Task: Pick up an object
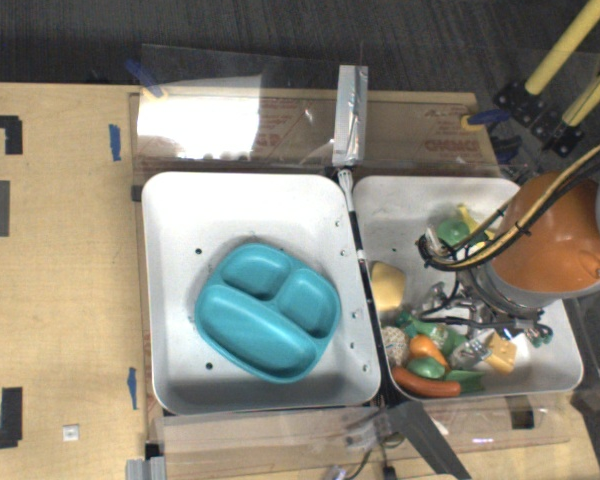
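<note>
The right bin (380, 208) holds a heap of small toy foods. A pale yellow piece (387, 286) lies by its left wall. An orange piece (424, 348), a green piece (429, 366) and a long red piece (426, 385) crowd the front. A yellow wedge (501, 356) lies further right, and a green piece (449, 234) sits toward the back. My gripper (467, 316) is down among the front pieces, under the orange-banded wrist (550, 243). Its tips are lost among cables and toys.
The left bin (170, 268) carries a teal divided plate (268, 310). A metal strip (349, 113) stands behind the wall between the bins. Yellow poles (578, 28) rise at the back right. Cardboard bench surface (50, 268) spreads to the left.
</note>
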Action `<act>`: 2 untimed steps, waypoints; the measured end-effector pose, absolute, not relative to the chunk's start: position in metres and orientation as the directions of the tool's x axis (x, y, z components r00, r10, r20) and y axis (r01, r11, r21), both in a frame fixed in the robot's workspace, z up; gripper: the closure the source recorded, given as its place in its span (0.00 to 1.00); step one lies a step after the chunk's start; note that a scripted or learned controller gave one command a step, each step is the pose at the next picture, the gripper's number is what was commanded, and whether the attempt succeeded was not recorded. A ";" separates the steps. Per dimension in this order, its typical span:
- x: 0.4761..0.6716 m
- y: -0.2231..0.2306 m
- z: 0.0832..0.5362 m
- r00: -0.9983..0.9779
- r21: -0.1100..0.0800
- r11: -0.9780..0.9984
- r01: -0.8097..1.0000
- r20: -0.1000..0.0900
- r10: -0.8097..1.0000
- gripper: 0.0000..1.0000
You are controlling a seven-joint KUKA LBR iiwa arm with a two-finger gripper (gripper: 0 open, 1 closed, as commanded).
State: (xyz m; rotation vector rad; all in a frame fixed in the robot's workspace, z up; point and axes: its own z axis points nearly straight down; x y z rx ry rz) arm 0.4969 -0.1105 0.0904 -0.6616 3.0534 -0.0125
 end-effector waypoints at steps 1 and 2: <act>0.501 -0.108 0.102 -0.908 -0.017 0.909 -0.417 -0.027 -0.418 1.00; 0.531 -0.168 0.193 -0.712 -0.009 0.712 -0.702 -0.007 -0.702 1.00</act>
